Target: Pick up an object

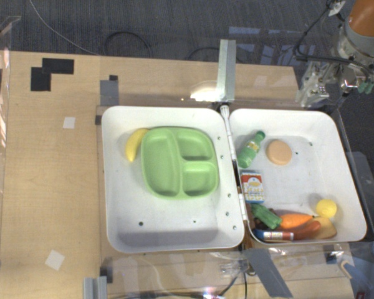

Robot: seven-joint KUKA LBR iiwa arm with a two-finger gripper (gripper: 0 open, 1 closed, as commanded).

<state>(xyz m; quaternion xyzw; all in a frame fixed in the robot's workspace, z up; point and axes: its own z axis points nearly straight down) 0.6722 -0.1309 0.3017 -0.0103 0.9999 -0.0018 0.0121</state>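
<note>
Gripper (336, 83) parked beyond right bin (336, 126), finger state indiscernible; approach stage; next: descend onto lemon (326, 208).

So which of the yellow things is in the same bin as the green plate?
The yellow banana, lying against the left edge of the green divided plate in the left white bin. The round yellow lemon sits in the right bin's near corner.

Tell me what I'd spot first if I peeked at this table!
Probably the big green divided plate in the middle of the left bin, with a yellow banana tucked against its left edge. Next, the colourful heap in the right bin's near corner: a carrot and a lemon.
</note>
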